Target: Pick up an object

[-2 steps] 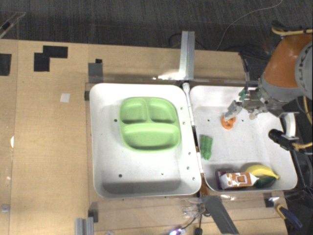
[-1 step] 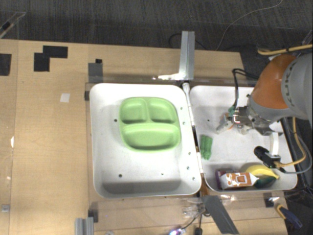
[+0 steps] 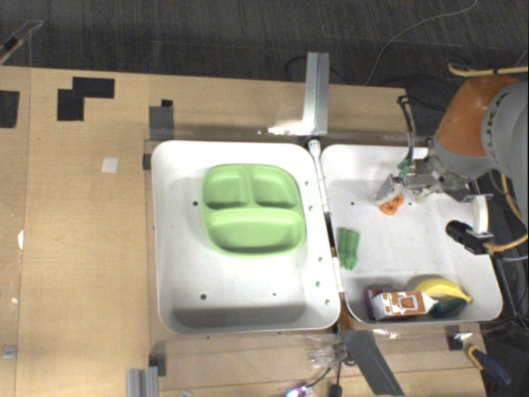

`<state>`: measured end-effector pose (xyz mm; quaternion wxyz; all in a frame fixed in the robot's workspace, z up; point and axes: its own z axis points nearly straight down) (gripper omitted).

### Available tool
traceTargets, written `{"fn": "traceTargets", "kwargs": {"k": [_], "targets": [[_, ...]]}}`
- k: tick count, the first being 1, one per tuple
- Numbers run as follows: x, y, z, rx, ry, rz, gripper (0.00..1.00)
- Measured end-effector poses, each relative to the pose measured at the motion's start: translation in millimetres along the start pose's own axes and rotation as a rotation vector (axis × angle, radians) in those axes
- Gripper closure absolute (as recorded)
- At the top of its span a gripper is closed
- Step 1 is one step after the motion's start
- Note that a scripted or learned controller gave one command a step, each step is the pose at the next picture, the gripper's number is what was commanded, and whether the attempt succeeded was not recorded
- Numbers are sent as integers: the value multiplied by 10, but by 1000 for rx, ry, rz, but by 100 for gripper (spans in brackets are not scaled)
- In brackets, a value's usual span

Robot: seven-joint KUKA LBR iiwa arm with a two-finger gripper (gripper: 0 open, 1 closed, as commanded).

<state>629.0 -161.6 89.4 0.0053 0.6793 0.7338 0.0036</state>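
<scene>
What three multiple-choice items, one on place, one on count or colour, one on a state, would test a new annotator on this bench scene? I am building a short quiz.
1. Where does the green divided tray lie?
A. in the left bin
B. in the right bin
C. on the bare bench

2. How many compartments does the tray show?
A. one
B. three
C. five

3. How does the gripper stand relative to the small orange object?
A. far off over the left bin
B. right at it, in the right bin
C. over the banana

Key:
1 A: the tray sits on the floor of the left bin.
2 B: two small wells above one long well.
3 B: the gripper tip is down at the orange object in the right bin, while the banana lies at the near edge beside a brown carton.
</scene>
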Motion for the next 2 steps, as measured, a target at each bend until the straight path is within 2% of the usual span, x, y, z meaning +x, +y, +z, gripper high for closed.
{"fn": "traceTargets", "kwargs": {"k": [1, 2], "targets": [[23, 35, -137, -7, 2, -4, 100], [846, 173, -1084, 5, 3, -50, 100]]}}
